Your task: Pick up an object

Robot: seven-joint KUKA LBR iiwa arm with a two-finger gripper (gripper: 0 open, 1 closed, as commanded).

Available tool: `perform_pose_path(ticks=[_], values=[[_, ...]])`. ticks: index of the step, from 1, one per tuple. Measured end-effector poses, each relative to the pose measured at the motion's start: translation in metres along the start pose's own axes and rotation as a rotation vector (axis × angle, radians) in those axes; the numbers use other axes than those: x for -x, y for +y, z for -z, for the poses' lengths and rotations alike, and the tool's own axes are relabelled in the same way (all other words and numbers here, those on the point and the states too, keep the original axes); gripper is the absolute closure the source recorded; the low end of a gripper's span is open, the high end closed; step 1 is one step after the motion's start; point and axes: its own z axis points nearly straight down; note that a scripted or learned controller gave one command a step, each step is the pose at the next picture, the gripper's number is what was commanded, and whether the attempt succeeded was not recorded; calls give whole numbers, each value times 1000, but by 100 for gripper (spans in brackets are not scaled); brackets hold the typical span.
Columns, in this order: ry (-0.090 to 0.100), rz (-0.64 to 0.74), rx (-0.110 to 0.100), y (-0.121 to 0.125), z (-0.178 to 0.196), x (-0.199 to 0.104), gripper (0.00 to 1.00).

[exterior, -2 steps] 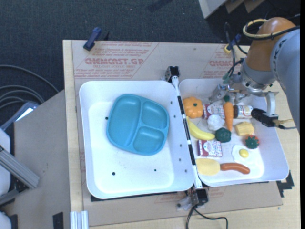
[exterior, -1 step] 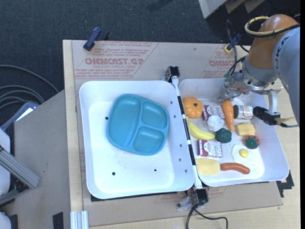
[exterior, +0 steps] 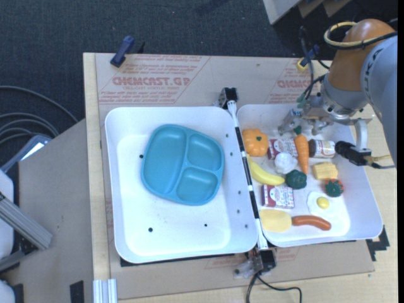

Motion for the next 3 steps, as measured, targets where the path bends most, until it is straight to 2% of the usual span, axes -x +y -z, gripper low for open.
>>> perform_pose_path(ticks=[1,2,3], values=[[-1,0,2,1,10,0,100],[-1,0,2,0,10,0,0],[1,-1,-1,-1,-10,-7,0]])
